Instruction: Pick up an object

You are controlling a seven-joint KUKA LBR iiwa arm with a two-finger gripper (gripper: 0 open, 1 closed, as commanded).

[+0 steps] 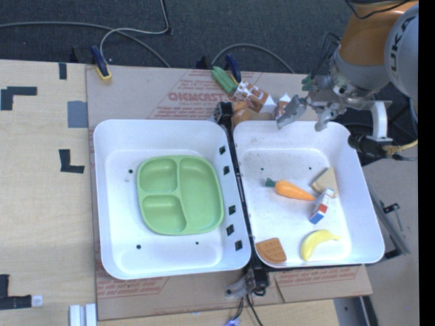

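The right bin (353, 156) holds an orange carrot (294, 191), a tan wedge (322, 178), a small red, white and blue carton (321, 206), a yellow banana (317, 242) and a brown toast slice (272, 250). My gripper (304, 112) hangs above the bin's far rim, well behind these objects. Its two fingers stand apart, open, with nothing between them. The orange and grey arm reaches in from the upper right.
The left bin (109, 155) carries a green divided plate (180, 194). Behind the bins lie a green clamp handle (225, 80), small brown and white boxes (255, 99) and cables. Black clips line the seam between the bins.
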